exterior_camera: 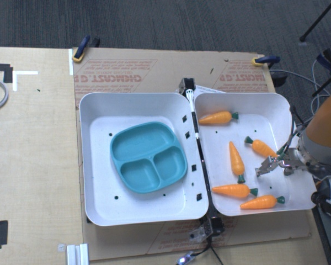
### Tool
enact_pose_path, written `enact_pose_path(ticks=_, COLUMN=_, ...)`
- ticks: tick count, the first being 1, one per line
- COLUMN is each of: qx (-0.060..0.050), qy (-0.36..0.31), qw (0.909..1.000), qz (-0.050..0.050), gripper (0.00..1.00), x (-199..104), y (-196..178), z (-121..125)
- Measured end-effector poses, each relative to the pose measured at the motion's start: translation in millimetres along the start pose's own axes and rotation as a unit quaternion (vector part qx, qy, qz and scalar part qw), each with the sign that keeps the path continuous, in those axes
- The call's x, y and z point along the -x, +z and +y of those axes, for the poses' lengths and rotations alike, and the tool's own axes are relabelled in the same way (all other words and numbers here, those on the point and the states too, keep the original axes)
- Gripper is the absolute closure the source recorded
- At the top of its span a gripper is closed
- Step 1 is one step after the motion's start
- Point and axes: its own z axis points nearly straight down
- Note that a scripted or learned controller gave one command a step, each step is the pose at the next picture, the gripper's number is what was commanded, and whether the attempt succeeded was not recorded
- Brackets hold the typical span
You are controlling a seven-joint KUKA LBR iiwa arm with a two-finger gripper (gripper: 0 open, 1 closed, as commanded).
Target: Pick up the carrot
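Reaching in from the right, the arm held its claw (269, 165) low over the right-hand white bin (276, 108), where five toy carrots lay scattered. Whether anything sat between the claw's tips could not be made out, nor how they were set; the metal parts were too small and blurred to read. The nearest carrot (262, 147) lay just up and left of the claw, its long axis slanting down to the right, green top toward the upper left. A second carrot (235, 158) lay farther left, standing nearly vertical in the view. By my judgement the slanted one was the likeliest target, and the claw would need to close across its narrow width. The blue divided plate (148, 156) sat in the left bin (94, 148).
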Motion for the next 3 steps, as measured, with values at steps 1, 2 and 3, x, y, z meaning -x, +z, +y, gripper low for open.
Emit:
enact_pose_path(ticks=1, qx=0.001, qy=0.000, qw=1.0000, qz=-0.001, gripper=0.00, x=-60.6, y=-0.3, z=71.2)
enact_pose_path(ticks=2, qx=0.000, qy=0.000, qw=1.0000, qz=-0.001, gripper=0.00, x=-107.7, y=0.2, z=35.2)
enact_pose_path(ticks=3, qx=0.000, qy=0.000, qw=1.0000, qz=-0.001, gripper=1.00, x=-107.2, y=-9.3, z=35.5)
